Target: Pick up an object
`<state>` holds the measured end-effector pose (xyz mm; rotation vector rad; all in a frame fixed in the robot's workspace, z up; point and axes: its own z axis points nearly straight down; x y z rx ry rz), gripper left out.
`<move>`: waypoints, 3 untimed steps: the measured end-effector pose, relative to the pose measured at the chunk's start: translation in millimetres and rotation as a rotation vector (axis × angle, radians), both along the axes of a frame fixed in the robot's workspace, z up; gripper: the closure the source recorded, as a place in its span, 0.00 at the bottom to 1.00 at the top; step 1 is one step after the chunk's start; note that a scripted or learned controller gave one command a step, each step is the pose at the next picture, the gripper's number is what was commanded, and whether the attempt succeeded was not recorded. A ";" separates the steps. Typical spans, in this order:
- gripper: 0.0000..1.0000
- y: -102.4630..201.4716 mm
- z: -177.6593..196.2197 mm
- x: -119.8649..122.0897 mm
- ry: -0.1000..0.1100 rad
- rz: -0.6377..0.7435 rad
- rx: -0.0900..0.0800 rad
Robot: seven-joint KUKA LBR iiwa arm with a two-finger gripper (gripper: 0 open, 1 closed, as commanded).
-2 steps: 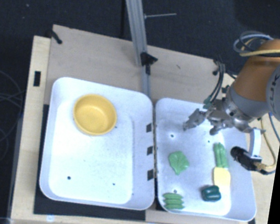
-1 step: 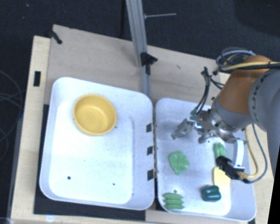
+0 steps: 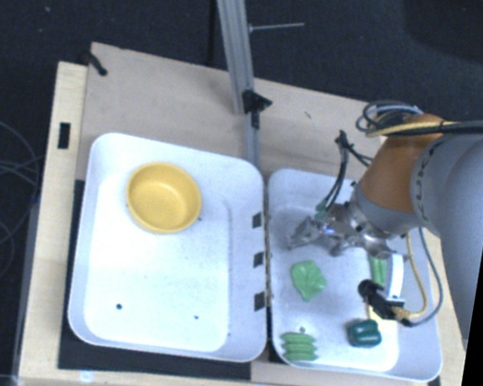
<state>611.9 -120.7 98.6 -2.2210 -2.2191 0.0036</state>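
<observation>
Left bin (image 3: 149, 309): a white tray on the worktop (image 3: 166, 97), which carried one yellow bowl (image 3: 164, 198) in its upper left part, upright, well apart from everything else.

Right bin (image 3: 412, 353): a white tray that touched the left one along their shared edge. It held a light green crumpled piece (image 3: 308, 279) near the middle, a ridged green item (image 3: 298, 344) at the lower rim, and a dark green block (image 3: 365, 333) to the lower right. A further green piece (image 3: 378, 270) lay partly under the arm's cabling; its shape could not be made out.

Arm: it entered from the right, orange band uppermost. The pincer (image 3: 320, 235) hung over the upper middle of the right bin, just above the light green piece. Whether it was released or clenched could not be told; nothing was seen in its grasp.

Judged step: the approach to a pick, the light green piece being the likeliest target. To do it well, the pincer should be centred over that piece, clear of the bin wall, and lowered straight before it closes.
</observation>
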 end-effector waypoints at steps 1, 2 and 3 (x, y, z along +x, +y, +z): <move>1.00 -0.4 12.9 1.4 -0.005 -0.001 0.000; 1.00 -3.3 66.7 -7.3 -0.008 -0.001 -0.001; 1.00 -3.4 109.6 -3.4 -0.008 0.001 0.000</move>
